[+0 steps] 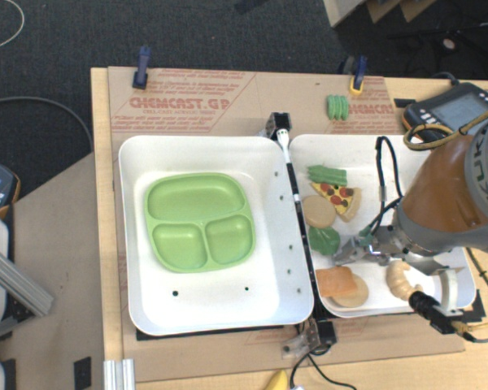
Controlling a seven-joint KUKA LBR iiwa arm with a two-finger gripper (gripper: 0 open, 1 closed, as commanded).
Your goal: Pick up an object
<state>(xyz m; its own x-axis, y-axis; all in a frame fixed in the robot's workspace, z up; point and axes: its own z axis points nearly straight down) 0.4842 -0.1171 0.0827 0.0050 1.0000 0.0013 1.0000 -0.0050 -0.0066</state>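
A brown board bench (187, 96) on dark carpet (106, 23) bears two bins; the hand's (350, 250) grip state is unclear.

**A:** How's the cam set on your end?

**B:** I've got one fixed cam, high above the bench (114, 218), looking down at a slant. Far enough back that I see both white bins whole plus floor beyond the bench.

**A:** Framing?

**B:** Left bin (138, 291) sits near centre. Right bin (309, 149) is right of it, running toward the frame edge. Bench's far edge is above the left bin.
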